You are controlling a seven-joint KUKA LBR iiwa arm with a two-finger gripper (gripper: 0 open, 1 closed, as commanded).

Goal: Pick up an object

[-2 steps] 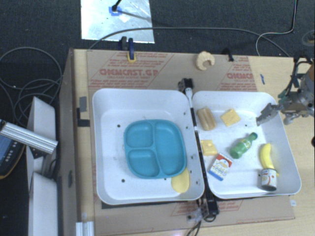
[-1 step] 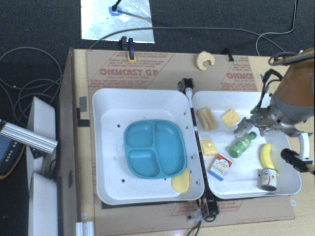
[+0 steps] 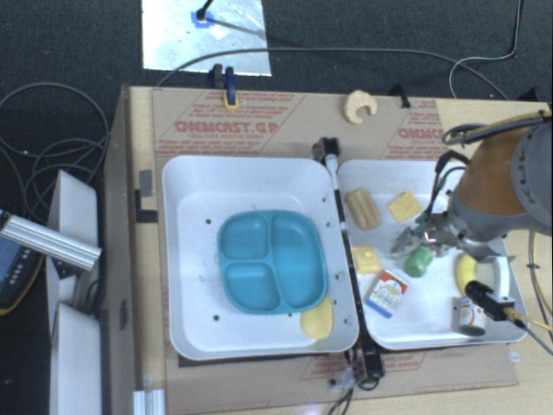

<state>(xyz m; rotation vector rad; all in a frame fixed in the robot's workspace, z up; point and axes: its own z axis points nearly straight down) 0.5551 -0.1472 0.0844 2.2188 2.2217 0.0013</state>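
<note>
The arm comes in from three o'clock and its gripper hangs low in the right bin, right over a small green object that sits near the middle of that bin. I would judge the green piece to be what it is after. From where I stand I cannot tell whether anything is caught in the tool, the metal parts blur together there.

To do this step well, I think the tool should settle straight down, centred over the green piece, so it does not nudge it toward the yellow block at its nine o'clock or the small carton at about seven o'clock. The yellow banana-like piece lies just beside it at three o'clock, so a skewed approach could catch both.

The green thing looks rounded, smooth and fairly small, perhaps a toy vegetable; that shape may roll or squirt out of a pinch unless gripped across its widest part. The left bin holds a blue divided plate
</note>
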